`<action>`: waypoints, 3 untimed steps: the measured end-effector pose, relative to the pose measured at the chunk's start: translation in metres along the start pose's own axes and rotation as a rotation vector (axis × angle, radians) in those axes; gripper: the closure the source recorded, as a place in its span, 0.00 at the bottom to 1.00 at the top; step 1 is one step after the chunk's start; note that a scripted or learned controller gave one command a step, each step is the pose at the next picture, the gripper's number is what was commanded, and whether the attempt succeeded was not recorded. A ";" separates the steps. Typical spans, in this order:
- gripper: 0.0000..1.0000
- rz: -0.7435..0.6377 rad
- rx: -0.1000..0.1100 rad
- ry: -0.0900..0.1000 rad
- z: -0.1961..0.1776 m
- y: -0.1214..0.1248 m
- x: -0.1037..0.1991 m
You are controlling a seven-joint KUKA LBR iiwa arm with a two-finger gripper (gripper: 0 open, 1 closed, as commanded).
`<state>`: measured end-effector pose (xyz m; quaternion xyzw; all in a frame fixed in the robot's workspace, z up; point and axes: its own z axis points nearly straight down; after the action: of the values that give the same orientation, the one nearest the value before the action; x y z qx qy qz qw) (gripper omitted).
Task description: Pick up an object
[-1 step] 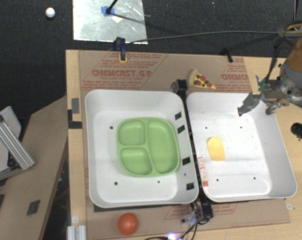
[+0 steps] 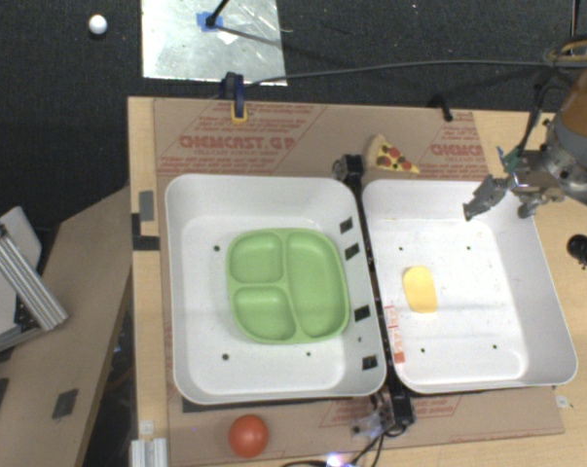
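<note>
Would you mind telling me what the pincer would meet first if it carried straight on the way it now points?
The pincer points down and leftward over the right bin. It would probably meet that bin's bare white floor first, short of the yellow object, though depth is hard to judge from above.

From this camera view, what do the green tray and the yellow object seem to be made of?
The green tray looks like moulded plastic with a matte finish: one even colour and rounded, smooth compartment walls. The yellow object looks like soft foam or plastic, perhaps toy food; its dull, even surface and rounded edges suggest this, but it is too small to be sure.
</note>
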<state>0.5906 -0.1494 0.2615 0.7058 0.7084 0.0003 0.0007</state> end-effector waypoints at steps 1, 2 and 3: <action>0.00 -0.002 0.002 0.000 0.050 0.008 0.007; 0.00 0.002 0.003 0.000 0.099 0.007 -0.003; 0.00 0.003 0.004 0.001 0.154 0.007 -0.013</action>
<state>0.5983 -0.1626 0.1080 0.7067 0.7075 -0.0007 -0.0011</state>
